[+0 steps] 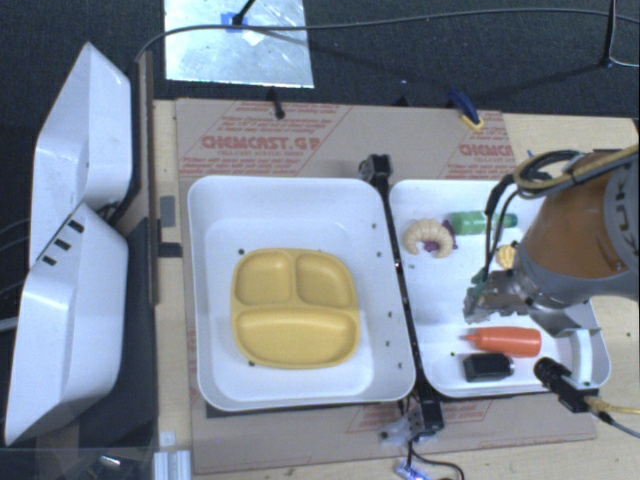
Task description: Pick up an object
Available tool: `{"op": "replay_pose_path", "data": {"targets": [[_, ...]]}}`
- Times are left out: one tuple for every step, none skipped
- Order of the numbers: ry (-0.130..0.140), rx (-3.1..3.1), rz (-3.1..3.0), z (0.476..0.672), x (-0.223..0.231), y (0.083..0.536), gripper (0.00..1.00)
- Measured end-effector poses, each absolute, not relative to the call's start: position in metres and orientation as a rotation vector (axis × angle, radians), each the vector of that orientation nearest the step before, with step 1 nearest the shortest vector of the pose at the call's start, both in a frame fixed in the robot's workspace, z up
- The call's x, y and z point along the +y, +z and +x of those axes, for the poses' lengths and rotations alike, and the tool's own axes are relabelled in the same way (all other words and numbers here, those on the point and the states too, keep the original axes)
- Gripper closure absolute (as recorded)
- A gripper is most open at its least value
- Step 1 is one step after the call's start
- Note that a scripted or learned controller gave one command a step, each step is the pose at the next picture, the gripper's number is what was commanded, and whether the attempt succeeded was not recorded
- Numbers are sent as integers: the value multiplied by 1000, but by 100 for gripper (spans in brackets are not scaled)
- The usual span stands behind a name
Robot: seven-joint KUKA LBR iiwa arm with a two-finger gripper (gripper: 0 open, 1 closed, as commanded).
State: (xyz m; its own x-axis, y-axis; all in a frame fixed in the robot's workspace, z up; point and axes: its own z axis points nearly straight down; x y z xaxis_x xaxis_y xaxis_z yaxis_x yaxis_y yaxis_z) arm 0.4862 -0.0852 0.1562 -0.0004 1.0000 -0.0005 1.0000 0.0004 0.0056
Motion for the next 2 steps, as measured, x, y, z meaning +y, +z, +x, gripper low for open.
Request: {"op": "replay_pose_path", "data": {"targets": [[6,2219,2217,489,-90,218,100],[4,2220,2219,490,-90,253,100]]}}
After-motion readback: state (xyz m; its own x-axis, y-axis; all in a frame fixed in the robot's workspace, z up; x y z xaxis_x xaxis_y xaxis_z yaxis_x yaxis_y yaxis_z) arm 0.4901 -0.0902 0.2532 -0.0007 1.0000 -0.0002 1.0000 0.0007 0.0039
